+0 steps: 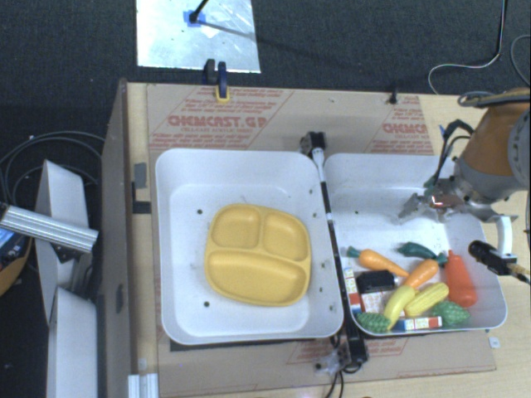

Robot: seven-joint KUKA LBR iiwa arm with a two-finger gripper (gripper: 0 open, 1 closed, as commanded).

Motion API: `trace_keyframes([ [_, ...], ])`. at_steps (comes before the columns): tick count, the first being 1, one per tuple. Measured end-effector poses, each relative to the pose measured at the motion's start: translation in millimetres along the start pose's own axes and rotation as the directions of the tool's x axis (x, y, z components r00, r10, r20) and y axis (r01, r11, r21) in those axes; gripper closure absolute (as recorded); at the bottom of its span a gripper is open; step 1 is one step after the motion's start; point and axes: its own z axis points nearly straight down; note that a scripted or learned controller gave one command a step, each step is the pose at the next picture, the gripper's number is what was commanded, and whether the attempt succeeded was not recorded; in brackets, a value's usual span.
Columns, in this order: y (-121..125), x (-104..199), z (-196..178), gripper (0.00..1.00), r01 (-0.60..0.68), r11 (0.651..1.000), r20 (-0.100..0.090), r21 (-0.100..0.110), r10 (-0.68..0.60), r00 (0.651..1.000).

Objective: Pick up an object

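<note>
My gripper (448,212) hangs over the back right part of the right bin (365,177), with its two grey fingers spread apart and nothing between them. It is open. Toy foods lie in a heap at the bin's front, below the gripper: an orange carrot (382,261), a second carrot (421,273), a red bottle-shaped piece (460,281), a yellow banana (398,303), a yellow corn cob (427,298), a dark green piece (421,250) and a black block (375,281). The gripper touches none of them.
The left bin (178,222) holds a yellow divided plate (258,254). A black divider (330,222) runs between the bins. The grey and orange arm (498,152) comes in over the right rim, with a black part (496,259) sticking out beside it.
</note>
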Motion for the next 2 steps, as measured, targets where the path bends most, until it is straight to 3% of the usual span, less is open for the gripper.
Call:
trace_keyframes([
  [1, -73, 0, 0, 0.00, 0.000, 1.000, -0.001, 0.000, 0.000, 1.000],
  [2, 20, 3, -89, 0.00, 0.004, 1.000, 0.001, -0.005, -0.004, 1.000],
])
